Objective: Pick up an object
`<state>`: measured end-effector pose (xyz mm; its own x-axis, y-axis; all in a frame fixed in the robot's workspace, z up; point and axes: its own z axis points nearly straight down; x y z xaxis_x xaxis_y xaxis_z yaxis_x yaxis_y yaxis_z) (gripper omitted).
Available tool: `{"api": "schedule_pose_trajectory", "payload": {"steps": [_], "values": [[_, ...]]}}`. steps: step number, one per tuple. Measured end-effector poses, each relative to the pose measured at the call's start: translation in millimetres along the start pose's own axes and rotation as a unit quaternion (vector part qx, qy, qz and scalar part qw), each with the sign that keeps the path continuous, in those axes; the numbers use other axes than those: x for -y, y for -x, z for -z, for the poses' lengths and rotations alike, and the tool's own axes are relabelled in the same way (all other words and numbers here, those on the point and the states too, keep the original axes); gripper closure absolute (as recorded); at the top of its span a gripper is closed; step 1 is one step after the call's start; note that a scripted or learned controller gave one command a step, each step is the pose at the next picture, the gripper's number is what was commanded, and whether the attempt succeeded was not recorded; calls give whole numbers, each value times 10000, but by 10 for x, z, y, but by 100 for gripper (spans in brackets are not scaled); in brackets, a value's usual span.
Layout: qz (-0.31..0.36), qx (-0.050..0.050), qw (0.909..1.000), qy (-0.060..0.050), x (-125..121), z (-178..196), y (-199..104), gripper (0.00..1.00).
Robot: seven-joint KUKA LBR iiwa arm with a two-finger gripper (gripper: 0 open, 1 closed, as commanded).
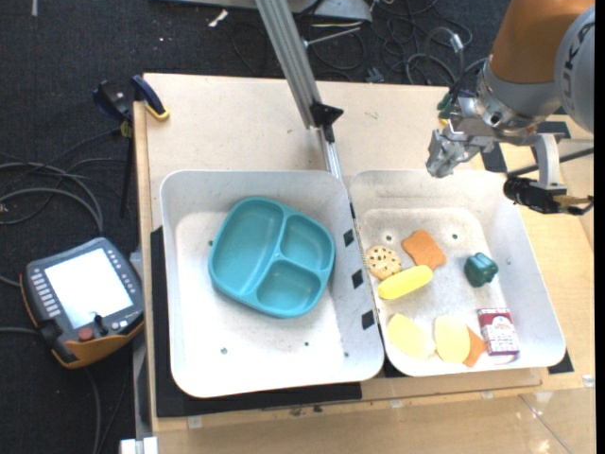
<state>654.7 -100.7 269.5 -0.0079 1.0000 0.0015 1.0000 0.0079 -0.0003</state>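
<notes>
So the jaws [442, 162] are hanging over the back rim of the right bin [529, 253], up off the contents. Honestly can't tell how far apart they are, and nothing visible is caught in them. All the pickable stuff sits in that right bin: a cookie [382, 260], an orange cracker-looking piece [424, 249], a yellow banana-ish thing [406, 282], a green pepper [481, 269], two yellow-orange slices [430, 339] and a small red box [497, 333]. Left bin [184, 348] holds a teal divided plate [272, 255]. Both bins sit on the desk [236, 121].
</notes>
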Motion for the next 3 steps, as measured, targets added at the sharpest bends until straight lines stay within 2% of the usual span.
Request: {"api": "schedule_pose_trajectory", "payload": {"steps": [1,2,3], "values": [[-3,-2,10000,-9,53,-191,-525,100],[6,-3,10000,-6,125,-195,-1160,100],[2,-1,10000,1,98,-237,-1668,100]]}}
